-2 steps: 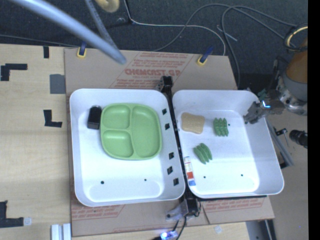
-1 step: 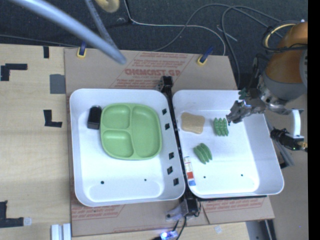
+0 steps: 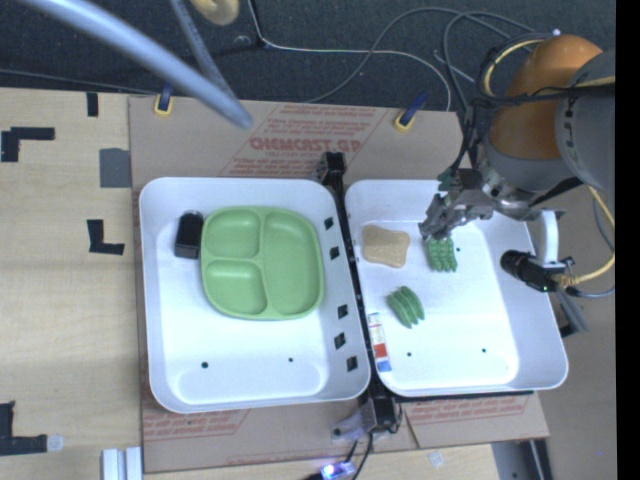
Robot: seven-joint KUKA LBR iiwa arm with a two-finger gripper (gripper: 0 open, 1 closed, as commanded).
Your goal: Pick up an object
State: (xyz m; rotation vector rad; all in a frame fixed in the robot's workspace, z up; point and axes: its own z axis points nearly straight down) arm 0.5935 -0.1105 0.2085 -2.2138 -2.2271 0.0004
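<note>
1. A wooden worktop (image 3: pixel 60 298) seen from above carries a sheet of cardboard (image 3: pixel 300 138) with two shallow white bins side by side on it.
2. The left bin (image 3: pixel 160 368) holds a green plate (image 3: pixel 263 263) with three compartments, lying flat near the bin's centre. A small black block (image 3: pixel 188 235) sits touching the plate's edge at nine o'clock.
3. The right bin (image 3: pixel 500 358) holds four things. A tan sponge-like piece (image 3: pixel 385 246) lies toward its eleven o'clock corner, near the divider between the bins.
4. A green ridged item (image 3: pixel 406 306), perhaps a toy vegetable, lies near the right bin's centre, at five o'clock from the tan piece and apart from it.
5. A second green item (image 3: pixel 442 257) lies at three o'clock from the tan piece, near it.
6. A thin tube with red marking (image 3: pixel 377 340) lies along the right bin's nine o'clock wall.
7. The grey arm with its orange band (image 3: pixel 545 93) reaches in from three o'clock. Its gripper (image 3: pixel 440 228) hangs directly over the second green item, the tips at or just above its top.
8. How far the jaws are spread cannot be told, nor whether they touch the item.
</note>
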